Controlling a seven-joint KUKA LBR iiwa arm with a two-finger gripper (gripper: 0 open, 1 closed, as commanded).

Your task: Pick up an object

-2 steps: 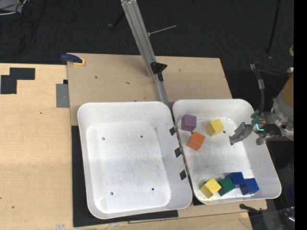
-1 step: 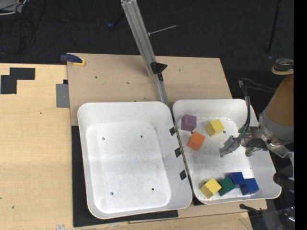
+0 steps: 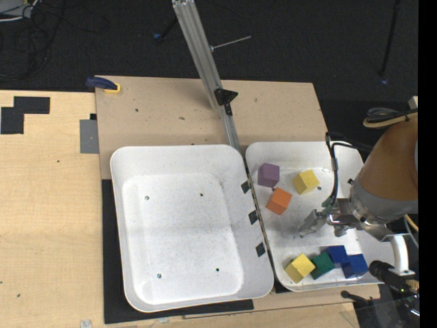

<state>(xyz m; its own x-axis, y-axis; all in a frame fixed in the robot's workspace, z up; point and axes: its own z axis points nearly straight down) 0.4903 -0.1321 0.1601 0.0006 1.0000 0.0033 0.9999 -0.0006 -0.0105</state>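
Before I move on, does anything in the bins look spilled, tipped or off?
Nothing stands out. The purple block, orange block and yellow block all sit loose inside the right bin, none spilled over its rim.

Two bins sit side by side on the bench (image 3: 171, 108): the left bin (image 3: 181, 227) and the right bin (image 3: 283, 159), their adjoining walls touching. Within the right bin, three cubes (image 3: 278, 201) form a loose group toward the rear, one at rear left, one to its right and one in front between them, while a cluster of four blocks (image 3: 321, 263) lies along the front wall, touching or nearly so. The arm (image 3: 386, 183) enters over the right bin's right side, its gripper (image 3: 315, 223) above the floor between the two groups; a slanted rail (image 3: 205, 60) rises behind the bins.
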